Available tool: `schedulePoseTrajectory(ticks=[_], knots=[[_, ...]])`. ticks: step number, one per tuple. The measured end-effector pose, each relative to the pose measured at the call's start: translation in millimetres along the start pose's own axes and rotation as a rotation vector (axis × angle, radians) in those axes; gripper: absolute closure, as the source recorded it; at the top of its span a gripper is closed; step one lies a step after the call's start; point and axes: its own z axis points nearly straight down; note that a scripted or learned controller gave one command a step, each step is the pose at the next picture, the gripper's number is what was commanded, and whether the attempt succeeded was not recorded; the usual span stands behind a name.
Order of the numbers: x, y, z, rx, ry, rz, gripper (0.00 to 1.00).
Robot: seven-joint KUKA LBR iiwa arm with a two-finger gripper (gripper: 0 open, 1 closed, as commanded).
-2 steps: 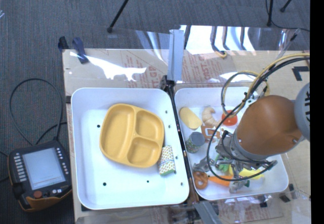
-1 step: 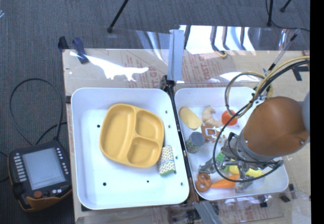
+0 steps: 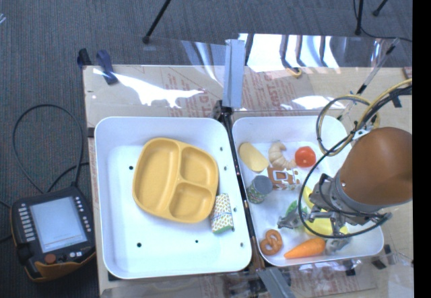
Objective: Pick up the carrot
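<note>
Carrot [image 3: 306, 248] lies at the right bin's [image 3: 377, 244] near edge — likely light, stiff, smooth; grip mid-body. Gripper [image 3: 316, 219] state — cannot tell.

Arm [image 3: 377, 169] with rounded orange band, grey metal wrist, looping black and yellow cables [image 3: 337, 122]

One camera sat high above the bench [image 3: 155, 98] and looked down at a slant. It was far enough back to see both white bins [image 3: 114, 155], side by side, and some dark floor [image 3: 67, 14] behind the bench.
</note>
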Motion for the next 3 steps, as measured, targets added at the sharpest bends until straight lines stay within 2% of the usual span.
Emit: schedulePoseTrajectory(ticks=[1, 3], knots=[[-20.2, 16.6, 1.3, -0.006, 0.005, -0.12, 0.0], [-18.8, 14.8, 1.1, -0.005, 0.004, -0.089, 0.0]])
